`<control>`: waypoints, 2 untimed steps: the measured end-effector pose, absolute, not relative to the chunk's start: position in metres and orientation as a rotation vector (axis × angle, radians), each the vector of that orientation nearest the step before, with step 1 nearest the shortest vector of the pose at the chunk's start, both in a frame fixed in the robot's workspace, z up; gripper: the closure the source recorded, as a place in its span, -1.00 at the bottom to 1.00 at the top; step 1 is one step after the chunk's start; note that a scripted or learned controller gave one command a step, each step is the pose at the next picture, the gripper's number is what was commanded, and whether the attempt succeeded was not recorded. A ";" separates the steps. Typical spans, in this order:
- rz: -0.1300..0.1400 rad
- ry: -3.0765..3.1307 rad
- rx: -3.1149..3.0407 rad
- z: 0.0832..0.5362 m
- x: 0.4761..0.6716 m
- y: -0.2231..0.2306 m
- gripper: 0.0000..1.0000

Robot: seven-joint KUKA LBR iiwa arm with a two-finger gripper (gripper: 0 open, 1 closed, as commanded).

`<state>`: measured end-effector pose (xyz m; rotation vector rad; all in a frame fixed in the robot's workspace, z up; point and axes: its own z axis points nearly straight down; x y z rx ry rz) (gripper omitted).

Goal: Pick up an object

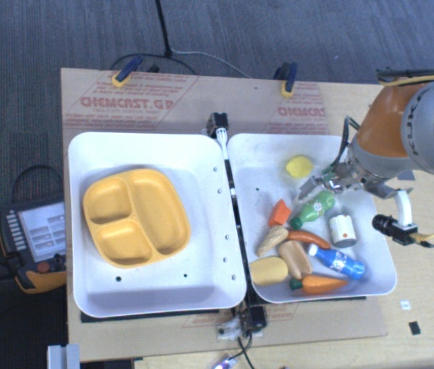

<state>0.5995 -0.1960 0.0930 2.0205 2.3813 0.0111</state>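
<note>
The right bin (pixel 257 164) holds several toy foods. Among them are a yellow round piece (pixel 299 165), a green bottle (pixel 315 207), a white cylinder (pixel 342 229), a blue bottle (pixel 338 263), an orange wedge (pixel 279 211) and a carrot (pixel 321 284). My gripper (pixel 318 184) hangs low over the bin's right half, just above the green bottle and to the right of the yellow piece. Its fingers look spread, and I see nothing between them.
In the left bin (pixel 86 283) lies a yellow divided plate (pixel 134 215). A bun-like piece (pixel 268 270), a hot dog (pixel 295 258) and a beige piece (pixel 271 241) crowd the right bin's front. The arm (pixel 402 133) comes in over the right rim, and clamps sit at the board's back edge.
</note>
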 end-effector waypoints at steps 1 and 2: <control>0.015 2.380 2.022 0.104 0.601 -0.195 1.00; 0.015 2.381 2.022 0.104 0.600 -0.195 -1.00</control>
